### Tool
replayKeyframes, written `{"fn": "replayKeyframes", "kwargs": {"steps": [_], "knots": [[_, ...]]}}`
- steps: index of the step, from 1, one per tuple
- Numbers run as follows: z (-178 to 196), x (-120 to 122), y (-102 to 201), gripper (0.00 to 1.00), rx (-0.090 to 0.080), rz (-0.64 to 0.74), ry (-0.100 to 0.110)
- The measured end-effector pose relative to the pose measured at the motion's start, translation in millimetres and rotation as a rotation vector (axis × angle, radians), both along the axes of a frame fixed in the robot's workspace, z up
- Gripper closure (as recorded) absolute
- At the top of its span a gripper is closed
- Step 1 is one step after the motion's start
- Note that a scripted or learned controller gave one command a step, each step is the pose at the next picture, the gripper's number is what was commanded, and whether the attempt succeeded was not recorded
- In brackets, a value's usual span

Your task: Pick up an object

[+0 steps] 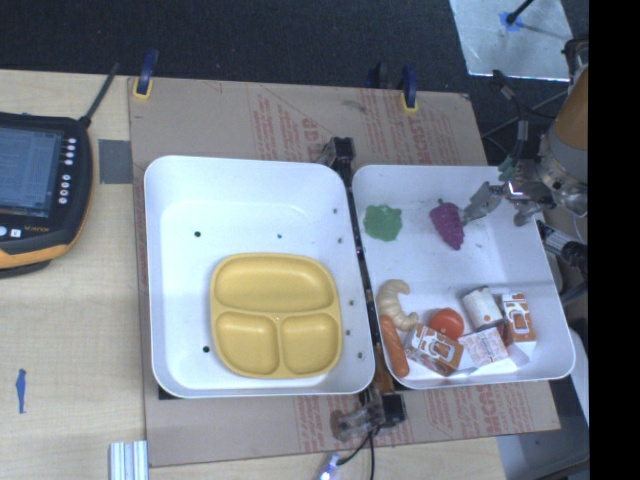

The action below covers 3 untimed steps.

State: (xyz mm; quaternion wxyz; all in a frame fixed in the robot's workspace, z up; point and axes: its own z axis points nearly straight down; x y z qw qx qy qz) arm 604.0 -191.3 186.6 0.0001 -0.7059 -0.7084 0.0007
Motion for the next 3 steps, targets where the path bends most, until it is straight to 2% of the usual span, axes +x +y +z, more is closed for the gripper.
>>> {"fn": "replayKeyframes", "kwargs": {"steps": [1, 2, 3], "knots": [[-96, 51, 13, 0.00, 0.000, 0.001, 0.004], [-84, 52, 12, 1.00, -0.001, 0.004, 0.003], [-68, 52, 75, 1.00, 0.001, 0.002, 0.003]]}}
